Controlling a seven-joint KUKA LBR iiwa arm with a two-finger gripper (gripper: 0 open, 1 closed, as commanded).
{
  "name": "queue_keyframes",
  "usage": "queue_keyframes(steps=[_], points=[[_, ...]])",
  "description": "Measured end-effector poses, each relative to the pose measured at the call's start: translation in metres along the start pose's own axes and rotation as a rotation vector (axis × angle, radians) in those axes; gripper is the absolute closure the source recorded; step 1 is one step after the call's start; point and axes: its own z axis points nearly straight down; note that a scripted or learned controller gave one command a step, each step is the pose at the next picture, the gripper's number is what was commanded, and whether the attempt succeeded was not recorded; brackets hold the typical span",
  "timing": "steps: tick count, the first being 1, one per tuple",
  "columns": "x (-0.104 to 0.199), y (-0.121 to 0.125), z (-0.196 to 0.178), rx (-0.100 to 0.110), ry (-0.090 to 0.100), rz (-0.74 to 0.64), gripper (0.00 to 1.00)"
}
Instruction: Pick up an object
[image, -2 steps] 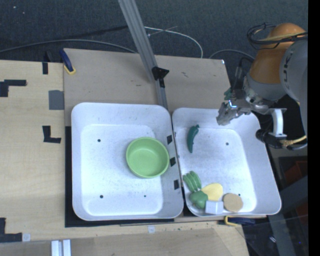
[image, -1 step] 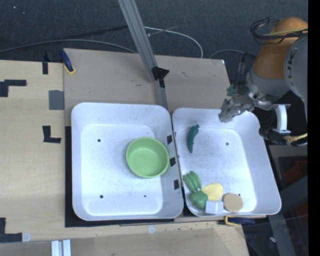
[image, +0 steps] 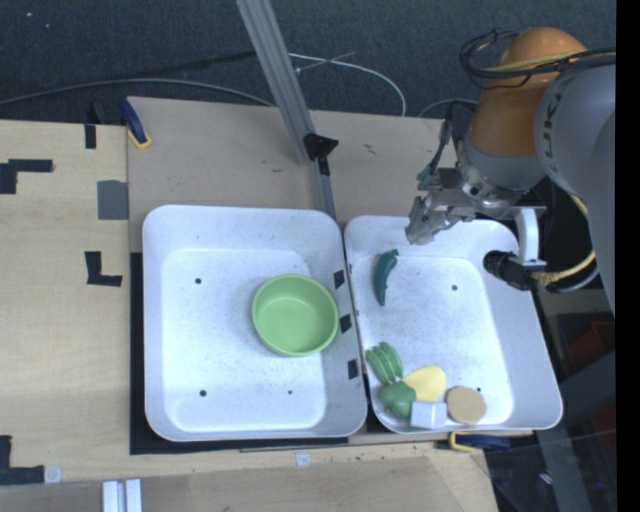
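Arm cut off at right edge

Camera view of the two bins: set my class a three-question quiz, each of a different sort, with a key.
1. True or false: the green bowl lies in the left bin.
2. Which lies nearest the gripper? A) tan disc B) dark green pepper C) yellow piece
3. Fill in: the small items cluster at the right bin's ____ edge.

Key: 1 true; 2 B; 3 near
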Motion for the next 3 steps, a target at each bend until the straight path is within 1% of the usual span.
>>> queue_keyframes(steps=[2,3], points=[[0.102,-0.030,0.004,0.002,0.000,0.000,1.00],[0.148,-0.029,-0.001,0.001,0.000,0.000,1.00]])
